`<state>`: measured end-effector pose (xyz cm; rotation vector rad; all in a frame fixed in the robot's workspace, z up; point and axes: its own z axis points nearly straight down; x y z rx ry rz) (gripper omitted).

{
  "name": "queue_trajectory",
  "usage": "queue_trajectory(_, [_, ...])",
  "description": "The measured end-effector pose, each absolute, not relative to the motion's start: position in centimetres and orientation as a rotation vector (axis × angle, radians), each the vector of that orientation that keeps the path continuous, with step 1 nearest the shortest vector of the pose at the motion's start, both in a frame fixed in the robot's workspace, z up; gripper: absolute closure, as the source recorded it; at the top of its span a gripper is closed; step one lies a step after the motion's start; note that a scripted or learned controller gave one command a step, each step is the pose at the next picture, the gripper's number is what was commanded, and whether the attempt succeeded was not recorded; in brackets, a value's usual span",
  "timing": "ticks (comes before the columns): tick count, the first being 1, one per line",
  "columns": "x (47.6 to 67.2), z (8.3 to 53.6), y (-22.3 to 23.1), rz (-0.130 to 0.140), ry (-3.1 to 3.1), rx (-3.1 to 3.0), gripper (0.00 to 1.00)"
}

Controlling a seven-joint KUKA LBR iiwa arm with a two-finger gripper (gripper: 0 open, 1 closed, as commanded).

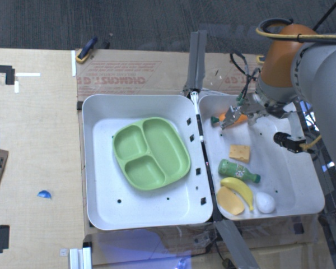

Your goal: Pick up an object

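My gripper is low over the far left corner of the right bin. An orange carrot-like piece lies directly under it, with orange and a green tip showing on both sides of the gripper. Nearer the front of the same bin lie a yellow cheese-like block, a green bottle, a banana, a flat yellow-orange piece and a white egg. I cannot tell whether the carrot is touched or gripped.
The left bin holds a green divided plate. The arm and its cables cross the right bin's far right corner. A raised divider separates the two bins. Small items lie on the wooden bench at left.
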<state>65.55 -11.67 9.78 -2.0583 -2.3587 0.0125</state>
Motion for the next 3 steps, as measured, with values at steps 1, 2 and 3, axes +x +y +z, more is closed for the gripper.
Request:
queue_trajectory(1, [59.6,9.1,-15.9,0.002,-2.427,-1.994,0.0])
queue_trajectory(2, [54.3,9.0,-13.6,0.003,-2.439,-1.976,0.0])
queue_trajectory(3, [54.4,9.7,-13.7,0.003,-2.434,-1.98,1.0])
